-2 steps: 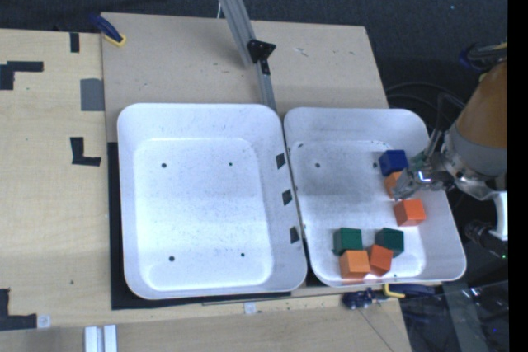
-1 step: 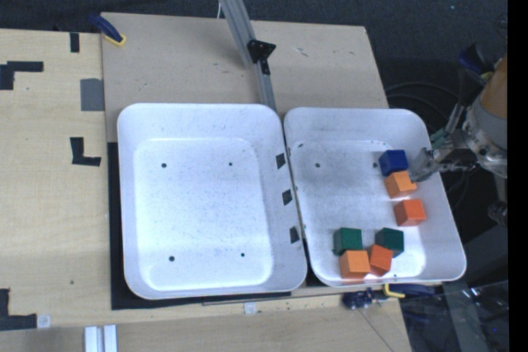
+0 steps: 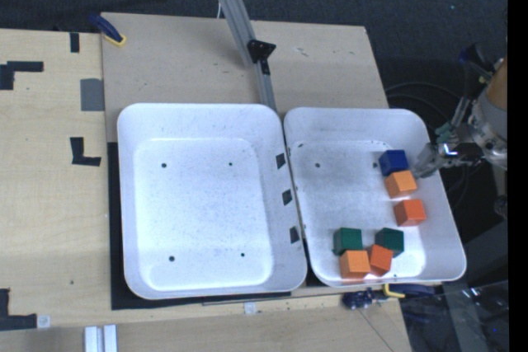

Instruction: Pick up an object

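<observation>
Several small blocks lie in the right bin [image 3: 330, 177]. A blue block [image 3: 393, 160] sits near the bin's right wall, touching an orange block [image 3: 402, 183] just below it. Further down lies a red-orange block [image 3: 410, 212]. Near the front are two green blocks [image 3: 348, 239] [image 3: 389, 240], with an orange block [image 3: 355, 263] and a red-orange block [image 3: 380, 258] in front of them. My gripper [image 3: 436, 156] hangs over the bin's right rim, just right of the blue and orange blocks, with nothing visibly held.
The left bin [image 3: 198, 198] stands beside the right one. A slanted metal pole [image 3: 235, 4] crosses the bench behind the bins. A blue-and-yellow clamp [image 3: 108, 30] sits at the back left; another clamp [image 3: 375, 296] is at the right bin's front edge.
</observation>
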### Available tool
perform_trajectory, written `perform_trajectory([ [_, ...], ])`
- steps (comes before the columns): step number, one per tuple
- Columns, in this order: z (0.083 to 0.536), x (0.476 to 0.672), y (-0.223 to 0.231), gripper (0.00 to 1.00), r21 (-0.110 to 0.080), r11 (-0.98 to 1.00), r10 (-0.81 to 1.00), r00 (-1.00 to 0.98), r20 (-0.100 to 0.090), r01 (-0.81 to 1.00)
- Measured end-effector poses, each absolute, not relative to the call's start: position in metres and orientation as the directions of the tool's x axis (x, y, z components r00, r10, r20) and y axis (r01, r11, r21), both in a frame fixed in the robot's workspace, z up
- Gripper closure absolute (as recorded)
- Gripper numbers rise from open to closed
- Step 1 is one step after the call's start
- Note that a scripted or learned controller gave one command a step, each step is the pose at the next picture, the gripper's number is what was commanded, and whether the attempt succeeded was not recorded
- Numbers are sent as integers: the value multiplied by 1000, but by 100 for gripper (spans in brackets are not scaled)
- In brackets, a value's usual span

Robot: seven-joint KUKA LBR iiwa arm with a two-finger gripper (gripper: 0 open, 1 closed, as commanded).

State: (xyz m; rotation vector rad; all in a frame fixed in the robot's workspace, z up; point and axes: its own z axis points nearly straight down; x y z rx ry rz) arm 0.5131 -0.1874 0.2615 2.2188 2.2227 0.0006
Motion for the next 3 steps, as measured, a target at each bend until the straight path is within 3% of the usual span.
perform_trajectory([
  [2, 259, 529, -86, 100, 0, 8, 1000, -8, 2, 1000],
  [3, 259, 547, -29, 100, -1, 8, 1000, -8, 2, 1000],
])
